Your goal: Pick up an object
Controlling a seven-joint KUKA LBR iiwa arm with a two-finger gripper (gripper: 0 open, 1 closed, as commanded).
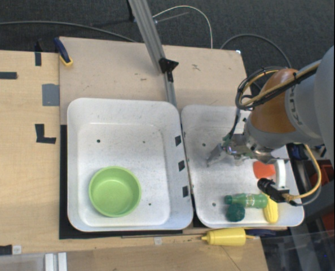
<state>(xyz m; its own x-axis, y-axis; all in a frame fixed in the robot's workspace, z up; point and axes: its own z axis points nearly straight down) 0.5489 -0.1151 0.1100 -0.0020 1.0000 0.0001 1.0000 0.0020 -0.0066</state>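
Observation:
My gripper point(223, 150) hangs over the middle of the right bin point(204, 123), above bare white floor, with no object seen in it. Near that bin's front edge lie a light green bottle point(247, 200), a dark green lump point(234, 212) touching it, and a yellow piece point(271, 211) at the bottle's right end. An orange-red object point(263, 169) lies partly hidden under the arm's wrist, just right of the gripper. A lime green bowl point(115, 191) sits upright in the front left of the left bin point(122, 109).
A yellow object point(226, 237) lies on the bench just outside the right bin's front edge. A grey pole point(150, 33) slants down to the ridge between the bins. Cables loop behind the right bin. The arm's grey body point(286, 112) covers that bin's right side.

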